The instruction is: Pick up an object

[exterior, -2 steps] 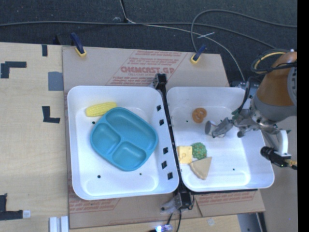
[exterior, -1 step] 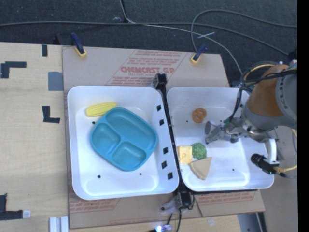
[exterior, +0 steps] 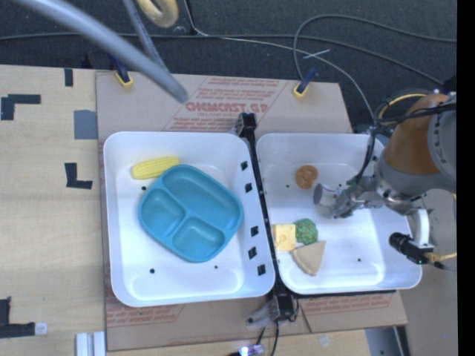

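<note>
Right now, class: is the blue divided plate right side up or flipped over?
Right side up. The blue divided plate lies in the left bin with its three hollow compartments facing upward.

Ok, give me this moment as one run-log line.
gripper: low in right bin, nothing seen held | nearest: brown round piece | also: broccoli, yellow block, tan wedge | left bin: blue tray, corn

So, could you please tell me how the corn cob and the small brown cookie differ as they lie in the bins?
The corn cob is yellow and long; the brown cookie is round and smaller. The corn cob lies in the left bin, touching the blue divided plate; the cookie lies in the right bin, apart from the other pieces and just left of the gripper. Both rest on a bin floor, unheld.
</note>
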You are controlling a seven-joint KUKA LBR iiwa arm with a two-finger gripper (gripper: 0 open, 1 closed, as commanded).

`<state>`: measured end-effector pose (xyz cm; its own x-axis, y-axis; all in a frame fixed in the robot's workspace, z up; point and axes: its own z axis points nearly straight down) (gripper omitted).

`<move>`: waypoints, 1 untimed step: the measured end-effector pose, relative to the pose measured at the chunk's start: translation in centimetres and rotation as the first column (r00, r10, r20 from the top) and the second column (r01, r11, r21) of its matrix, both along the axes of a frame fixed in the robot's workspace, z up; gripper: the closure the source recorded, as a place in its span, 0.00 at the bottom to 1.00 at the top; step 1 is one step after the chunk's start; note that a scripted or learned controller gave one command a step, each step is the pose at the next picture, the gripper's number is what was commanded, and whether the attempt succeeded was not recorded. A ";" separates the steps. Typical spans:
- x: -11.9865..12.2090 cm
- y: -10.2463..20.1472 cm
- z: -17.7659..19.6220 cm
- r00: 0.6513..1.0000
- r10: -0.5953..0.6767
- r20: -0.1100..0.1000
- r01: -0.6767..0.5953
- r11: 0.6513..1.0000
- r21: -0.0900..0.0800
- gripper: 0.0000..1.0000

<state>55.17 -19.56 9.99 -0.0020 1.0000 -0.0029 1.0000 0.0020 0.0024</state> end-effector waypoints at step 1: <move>-0.1 -0.9 5.8 1.000 -0.002 0.001 0.002 1.000 0.001 1.00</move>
<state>55.10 -20.49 15.80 0.0000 1.0000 -0.0019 1.0000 0.0000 0.0038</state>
